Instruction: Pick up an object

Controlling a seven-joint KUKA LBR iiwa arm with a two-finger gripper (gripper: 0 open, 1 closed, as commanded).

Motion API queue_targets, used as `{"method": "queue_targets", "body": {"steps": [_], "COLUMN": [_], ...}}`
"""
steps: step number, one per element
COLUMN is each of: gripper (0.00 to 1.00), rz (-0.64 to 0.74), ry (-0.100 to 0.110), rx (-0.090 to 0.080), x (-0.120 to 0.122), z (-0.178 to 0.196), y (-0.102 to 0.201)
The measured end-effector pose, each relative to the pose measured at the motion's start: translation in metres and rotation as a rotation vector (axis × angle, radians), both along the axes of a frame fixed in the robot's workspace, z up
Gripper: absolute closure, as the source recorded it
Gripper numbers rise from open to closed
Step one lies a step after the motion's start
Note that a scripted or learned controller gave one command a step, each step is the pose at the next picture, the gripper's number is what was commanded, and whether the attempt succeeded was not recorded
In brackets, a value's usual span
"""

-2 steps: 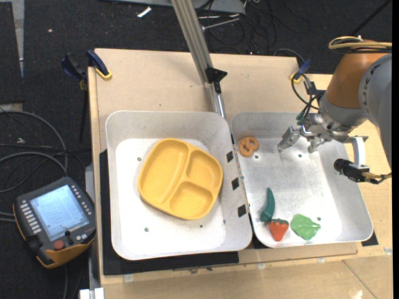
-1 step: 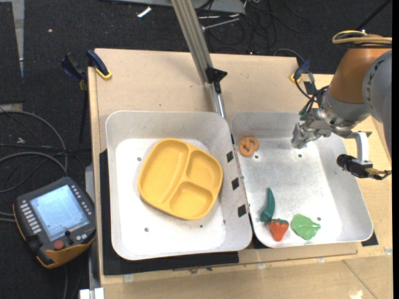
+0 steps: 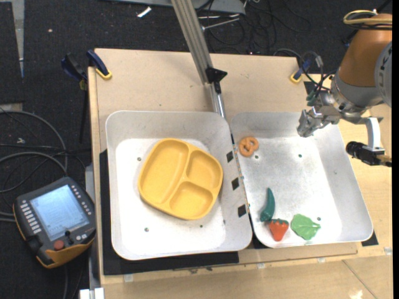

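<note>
pretzel [image 3: 249, 146], pepper [image 3: 269, 205], strawberry [image 3: 278, 228], leaf [image 3: 305, 226] in right bin [image 3: 324, 167]; tray [image 3: 181, 178] in left bin [image 3: 124, 167].

At lower left of the frame we see a pendant [image 3: 55, 220] on the dark floor [image 3: 37, 136], cables [image 3: 25, 148] beside it. Blue-and-yellow clamps [image 3: 84, 67] grip the bench [image 3: 156, 83] corners. A metal pole [image 3: 194, 33] slants across the top.

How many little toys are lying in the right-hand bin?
4: a pretzel near its top left corner, and a pepper, strawberry and leaf clustered near the bottom edge.
</note>
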State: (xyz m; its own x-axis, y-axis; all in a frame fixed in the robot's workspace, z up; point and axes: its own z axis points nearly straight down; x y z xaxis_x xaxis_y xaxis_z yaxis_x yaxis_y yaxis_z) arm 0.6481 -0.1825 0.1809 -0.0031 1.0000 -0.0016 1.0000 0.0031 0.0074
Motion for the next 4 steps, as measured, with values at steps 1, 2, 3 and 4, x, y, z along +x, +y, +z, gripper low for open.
{"method": "queue_targets", "body": {"steps": [1,2,3,4], "gripper": [1.00,1.00,1.00,1.00], "rz": [-0.001,0.000,0.005,0.006], "ry": [0.001,-0.001,0.008,0.009], "rx": [0.000,-0.001,0.004,0.004], "x": [-0.001,0.001,-0.006,-0.010], "z": [0.044,0.098,0.101,0.095], "y": [0.000,0.000,0.058,0.122]}}
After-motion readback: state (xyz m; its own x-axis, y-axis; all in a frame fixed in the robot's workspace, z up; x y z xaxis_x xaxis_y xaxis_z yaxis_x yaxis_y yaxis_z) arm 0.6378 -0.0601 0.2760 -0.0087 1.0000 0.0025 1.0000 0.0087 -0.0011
